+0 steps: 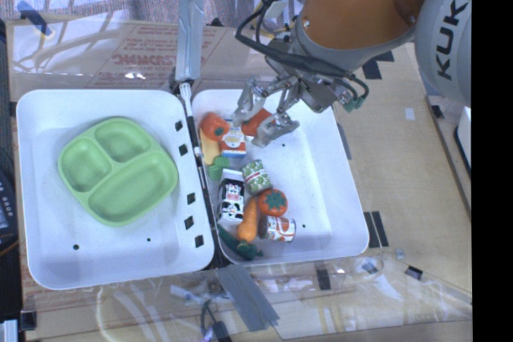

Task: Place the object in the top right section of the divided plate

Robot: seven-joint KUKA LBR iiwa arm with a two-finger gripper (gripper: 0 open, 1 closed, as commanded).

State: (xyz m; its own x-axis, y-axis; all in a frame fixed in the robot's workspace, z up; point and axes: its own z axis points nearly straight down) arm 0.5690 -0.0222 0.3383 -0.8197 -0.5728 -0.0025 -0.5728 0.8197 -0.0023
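A small orange-red toy piece is seen at the far end of the right white bin, between the spread jaws of the gripper, though real contact cannot be judged. The green divided plate lies well apart in the left white bin. The toy's shape is partly masked by the fingers.

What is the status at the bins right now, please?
Claw open, low over the toy pile in right bin, holding nothing. Green plate in left bin, no toys on it. Path to plate unobstructed.
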